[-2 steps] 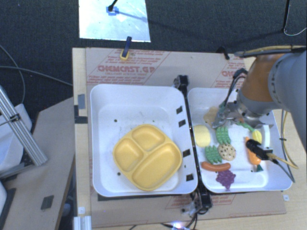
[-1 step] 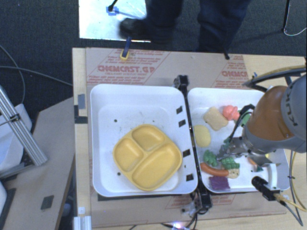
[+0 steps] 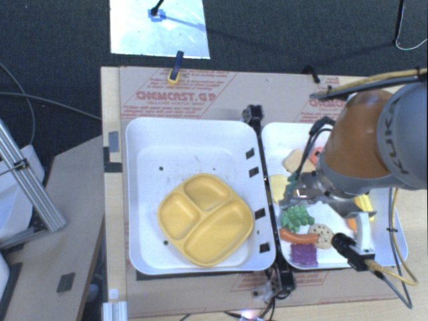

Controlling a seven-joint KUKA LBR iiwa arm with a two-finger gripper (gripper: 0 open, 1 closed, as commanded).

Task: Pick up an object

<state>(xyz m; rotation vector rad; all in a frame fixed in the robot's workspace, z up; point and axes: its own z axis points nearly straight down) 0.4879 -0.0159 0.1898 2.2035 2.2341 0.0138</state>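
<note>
The right bin (image 3: 273,139) holds several toy foods: a green broccoli piece (image 3: 296,216), an orange carrot stick (image 3: 299,235), a purple block (image 3: 304,255), a round cookie (image 3: 322,233) and a pale yellow piece (image 3: 293,160). My gripper (image 3: 296,194) hangs low over the left part of that bin, just above the broccoli. The grey and orange arm covers the bin's right side. Nothing is visibly held between the fingers.
The left bin (image 3: 144,146) carries a yellow three-compartment plate (image 3: 205,218). A black divider with clips (image 3: 261,172) runs between the bins. Cardboard (image 3: 175,95) lies under both bins, with a blue and yellow marker (image 3: 176,67) at its far edge.
</note>
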